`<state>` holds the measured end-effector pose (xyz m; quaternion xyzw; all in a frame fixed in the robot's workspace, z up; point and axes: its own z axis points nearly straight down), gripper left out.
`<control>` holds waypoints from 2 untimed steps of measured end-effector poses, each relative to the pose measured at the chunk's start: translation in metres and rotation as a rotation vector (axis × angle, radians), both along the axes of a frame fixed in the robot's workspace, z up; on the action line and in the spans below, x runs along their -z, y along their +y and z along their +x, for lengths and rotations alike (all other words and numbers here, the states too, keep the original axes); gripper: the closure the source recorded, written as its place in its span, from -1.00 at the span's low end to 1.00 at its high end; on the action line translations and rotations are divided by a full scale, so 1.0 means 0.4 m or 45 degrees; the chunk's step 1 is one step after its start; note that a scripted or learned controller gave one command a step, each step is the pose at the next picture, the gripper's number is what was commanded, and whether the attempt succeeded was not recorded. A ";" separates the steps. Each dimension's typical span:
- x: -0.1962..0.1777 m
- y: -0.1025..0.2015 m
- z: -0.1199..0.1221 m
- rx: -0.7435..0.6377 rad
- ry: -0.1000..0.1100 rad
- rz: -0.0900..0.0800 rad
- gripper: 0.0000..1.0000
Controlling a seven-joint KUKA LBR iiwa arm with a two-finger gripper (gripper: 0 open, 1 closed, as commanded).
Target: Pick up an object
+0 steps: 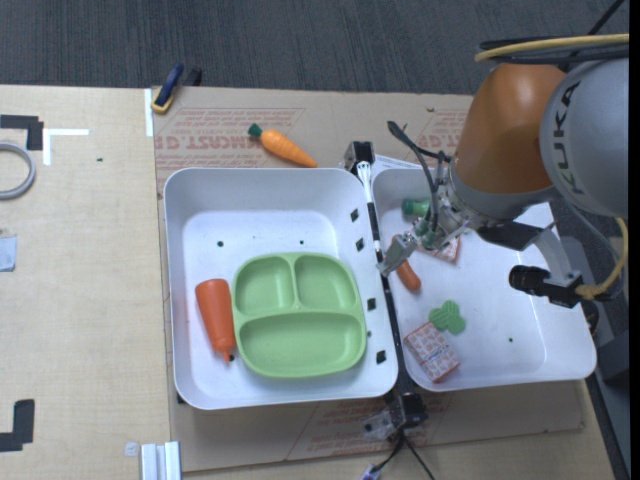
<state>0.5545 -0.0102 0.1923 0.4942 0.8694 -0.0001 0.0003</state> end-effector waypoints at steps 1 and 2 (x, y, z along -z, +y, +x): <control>0.000 0.000 0.000 0.000 0.000 0.000 -1.00; 0.000 0.000 0.000 0.000 0.000 0.000 -1.00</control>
